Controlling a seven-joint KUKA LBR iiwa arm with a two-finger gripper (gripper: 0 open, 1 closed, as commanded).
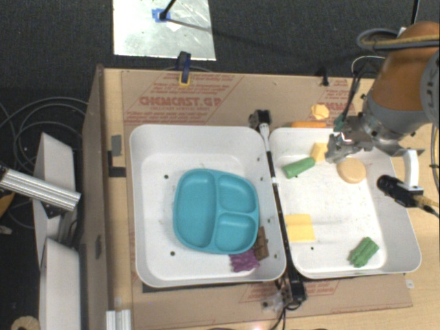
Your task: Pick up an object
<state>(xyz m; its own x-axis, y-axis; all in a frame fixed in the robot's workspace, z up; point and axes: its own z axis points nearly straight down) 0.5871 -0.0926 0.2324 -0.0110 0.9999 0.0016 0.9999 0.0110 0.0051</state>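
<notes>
- Dark carpet surrounds a bench topped with brown cardboard [206, 98], and on it sit two shallow white bins side by side, the left bin [148, 184] and the right bin [399, 243].
- A teal divided plate [216, 210] takes up most of the left bin, with a purple piece [241, 261] and a small brown piece [261, 246] at its near edge.
- Everything loose enough to grab looks to be in the right bin: a green block [298, 166], a small yellow cube [318, 150], a pale round disc [352, 170], a flat yellow slab [300, 227] and a second green piece [363, 251] near the front corner. An orange stick [309, 124] lies along the far wall.
- From where I stand the arm [405, 81] is down over the far part of the right bin, and the gripper [339, 147] sits low between the yellow cube and the pale disc, just beside both.
- I can't make out how the gripper is set; that end of the tool is a grey blur against the white floor, and nothing is visibly caught in it.
- My read is that this is the reaching stage, with no object lifted yet.
- The pale disc looks the likeliest target, lying just toward the front and right of the tool, though the yellow cube on its other side is as close.
- Next it would need to centre over one piece, close on it squarely, and lift straight up clear of the neighbours.
</notes>
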